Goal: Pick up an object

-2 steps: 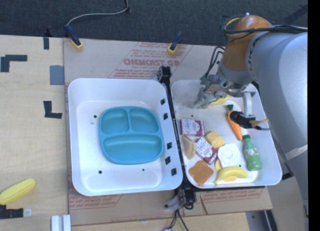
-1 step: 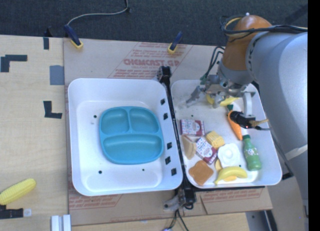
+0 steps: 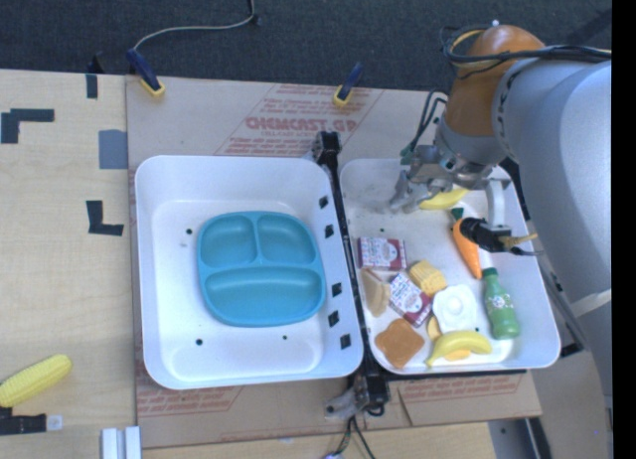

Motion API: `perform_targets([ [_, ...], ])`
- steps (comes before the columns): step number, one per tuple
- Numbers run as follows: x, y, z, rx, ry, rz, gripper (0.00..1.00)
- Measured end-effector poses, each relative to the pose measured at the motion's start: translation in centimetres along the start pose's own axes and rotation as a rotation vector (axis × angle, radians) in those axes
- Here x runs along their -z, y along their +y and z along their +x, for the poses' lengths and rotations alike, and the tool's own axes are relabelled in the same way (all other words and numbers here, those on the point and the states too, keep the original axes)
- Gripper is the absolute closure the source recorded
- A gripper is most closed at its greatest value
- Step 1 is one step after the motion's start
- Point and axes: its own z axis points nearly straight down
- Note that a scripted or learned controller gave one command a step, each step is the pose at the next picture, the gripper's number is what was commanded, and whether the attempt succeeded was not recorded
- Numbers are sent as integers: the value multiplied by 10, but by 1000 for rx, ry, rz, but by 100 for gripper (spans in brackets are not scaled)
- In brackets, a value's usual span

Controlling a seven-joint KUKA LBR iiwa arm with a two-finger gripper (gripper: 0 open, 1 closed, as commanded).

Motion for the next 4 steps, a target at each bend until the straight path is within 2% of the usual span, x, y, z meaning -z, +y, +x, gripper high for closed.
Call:
perform_targets([
  [1, 0, 0, 0, 0, 0, 0, 0],
  [2, 9, 0, 0, 0, -1, 1, 100],
  [3, 9, 0, 0, 0, -1, 1, 0],
  [4, 19, -1, 0, 0, -1, 2, 100],
])
